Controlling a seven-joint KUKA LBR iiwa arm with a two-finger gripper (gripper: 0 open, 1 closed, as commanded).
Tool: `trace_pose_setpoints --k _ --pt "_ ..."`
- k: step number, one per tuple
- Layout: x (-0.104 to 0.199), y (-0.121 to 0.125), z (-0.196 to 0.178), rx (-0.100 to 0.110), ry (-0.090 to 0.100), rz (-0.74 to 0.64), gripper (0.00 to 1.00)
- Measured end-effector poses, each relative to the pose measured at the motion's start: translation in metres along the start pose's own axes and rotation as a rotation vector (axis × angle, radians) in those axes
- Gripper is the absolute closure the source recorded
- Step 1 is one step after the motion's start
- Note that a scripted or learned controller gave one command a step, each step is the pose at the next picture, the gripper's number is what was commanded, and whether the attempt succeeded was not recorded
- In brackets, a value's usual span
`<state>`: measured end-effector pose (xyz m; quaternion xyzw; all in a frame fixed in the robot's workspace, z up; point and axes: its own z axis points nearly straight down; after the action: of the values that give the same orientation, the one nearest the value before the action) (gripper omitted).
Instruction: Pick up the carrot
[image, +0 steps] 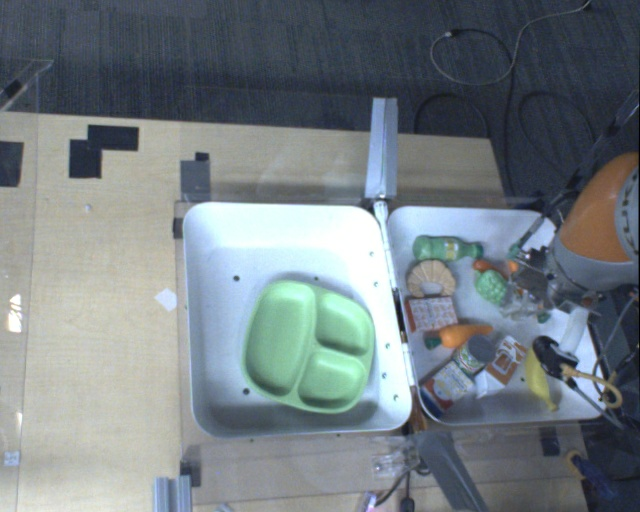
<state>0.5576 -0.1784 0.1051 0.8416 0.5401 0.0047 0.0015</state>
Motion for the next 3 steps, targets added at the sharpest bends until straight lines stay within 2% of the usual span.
trace_pose_setpoints --k 1,2,3 --pt "0.026 0.000 0.016 -0.003 -0.005 0.037 1.00" --pt "0.026 0.000 0.016 -0.004 -0.005 0.037 0.00" --pt "0.081 0.008 0.015 -0.013 -0.017 -0.217 0.00"
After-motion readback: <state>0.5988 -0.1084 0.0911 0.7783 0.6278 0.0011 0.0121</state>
